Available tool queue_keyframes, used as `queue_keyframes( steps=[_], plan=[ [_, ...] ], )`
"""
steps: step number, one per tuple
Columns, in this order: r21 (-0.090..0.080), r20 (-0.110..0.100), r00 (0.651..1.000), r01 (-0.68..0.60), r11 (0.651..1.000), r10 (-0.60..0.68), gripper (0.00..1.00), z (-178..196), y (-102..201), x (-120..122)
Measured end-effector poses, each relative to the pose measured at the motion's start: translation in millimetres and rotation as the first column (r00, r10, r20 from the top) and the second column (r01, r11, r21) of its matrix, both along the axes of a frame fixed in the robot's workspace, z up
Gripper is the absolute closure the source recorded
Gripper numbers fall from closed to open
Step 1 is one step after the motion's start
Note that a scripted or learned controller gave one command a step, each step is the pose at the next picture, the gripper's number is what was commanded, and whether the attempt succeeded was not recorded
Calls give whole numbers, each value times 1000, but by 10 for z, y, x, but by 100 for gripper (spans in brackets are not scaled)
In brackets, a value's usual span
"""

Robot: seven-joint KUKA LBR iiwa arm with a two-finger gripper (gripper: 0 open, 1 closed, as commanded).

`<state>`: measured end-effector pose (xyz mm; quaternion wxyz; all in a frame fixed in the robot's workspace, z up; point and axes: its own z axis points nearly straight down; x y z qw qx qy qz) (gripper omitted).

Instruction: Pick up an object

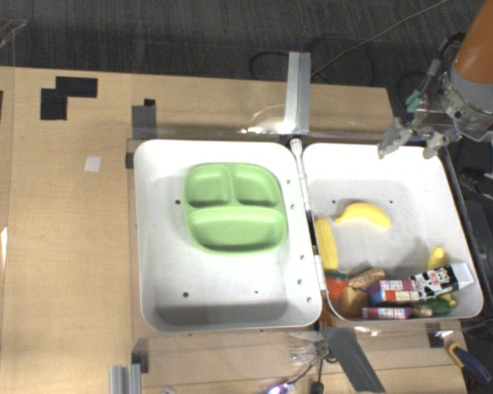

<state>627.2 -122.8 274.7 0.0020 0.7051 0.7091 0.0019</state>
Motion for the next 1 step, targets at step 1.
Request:
queue_keyframes(
  steps=[1],
  plan=[
    [-1,0,998,-62,998,62,0,-424,-4,-233]
  ],
)
